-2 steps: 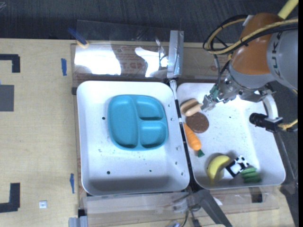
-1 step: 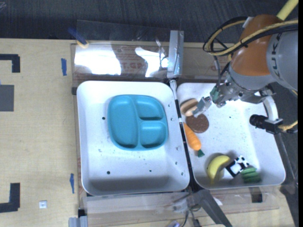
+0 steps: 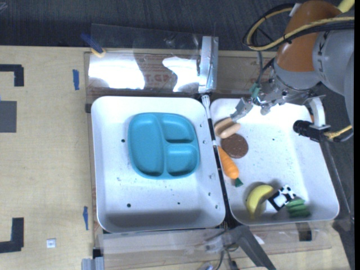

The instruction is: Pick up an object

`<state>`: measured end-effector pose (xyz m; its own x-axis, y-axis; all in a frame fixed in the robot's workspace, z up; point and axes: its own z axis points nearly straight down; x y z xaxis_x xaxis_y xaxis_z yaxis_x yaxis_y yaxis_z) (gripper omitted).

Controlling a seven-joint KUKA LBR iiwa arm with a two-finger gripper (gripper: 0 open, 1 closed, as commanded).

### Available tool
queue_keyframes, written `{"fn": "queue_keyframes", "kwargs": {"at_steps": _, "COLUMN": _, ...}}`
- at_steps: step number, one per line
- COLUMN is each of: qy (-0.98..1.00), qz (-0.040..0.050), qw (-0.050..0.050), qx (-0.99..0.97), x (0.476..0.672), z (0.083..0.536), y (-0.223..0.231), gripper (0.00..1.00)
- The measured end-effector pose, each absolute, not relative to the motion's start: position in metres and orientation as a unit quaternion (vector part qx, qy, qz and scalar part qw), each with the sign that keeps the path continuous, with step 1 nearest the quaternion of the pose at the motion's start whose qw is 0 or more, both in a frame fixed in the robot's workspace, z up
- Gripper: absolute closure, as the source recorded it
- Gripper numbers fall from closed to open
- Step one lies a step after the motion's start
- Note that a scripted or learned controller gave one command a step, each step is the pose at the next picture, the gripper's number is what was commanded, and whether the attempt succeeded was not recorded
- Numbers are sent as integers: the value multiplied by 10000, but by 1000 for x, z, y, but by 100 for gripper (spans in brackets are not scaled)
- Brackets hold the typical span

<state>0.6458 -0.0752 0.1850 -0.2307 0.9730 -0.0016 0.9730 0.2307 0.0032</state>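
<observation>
I can read no brand, label or lettering on anything from this slanted overhead view. The bench [image 3: 39,151] is pale wood-grain board with a few dark squared marks and strips of blue tape. Two shallow white plastic bins with rounded corners sit side by side on it, both speckled with small dark flecks.

In the left bin [image 3: 112,207] I see a smooth teal plate [image 3: 164,145], rounded-rectangular and moulded into three compartments, lying flat near the middle.

The right bin [image 3: 315,167] holds the loose objects. Against its left wall, near the far end, lies a toy hot dog [image 3: 226,128], tan bun with a reddish sausage. Touching it on the near side is a flat brown disc [image 3: 234,146] like a cookie. Just beside that, an orange carrot [image 3: 228,164] with a green tip runs along the wall. Toward the near edge sit a glossy yellow banana [image 3: 257,198], a small black-and-white block [image 3: 283,197] and a ribbed green piece [image 3: 297,208], close together.

The tool [image 3: 243,109] hangs at the far left corner of the right bin, just above the hot dog; its metal tip slants down toward the bun, and I cannot tell whether it is released or clenched. Nothing visibly sits in it.
</observation>
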Motion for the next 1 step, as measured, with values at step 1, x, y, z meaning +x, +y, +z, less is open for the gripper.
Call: {"fn": "queue_keyframes", "kwargs": {"at_steps": 1, "qy": 7960, "qz": 25, "qw": 51, "qx": 6053, "x": 652, "z": 94, "y": -107, "gripper": 0}}
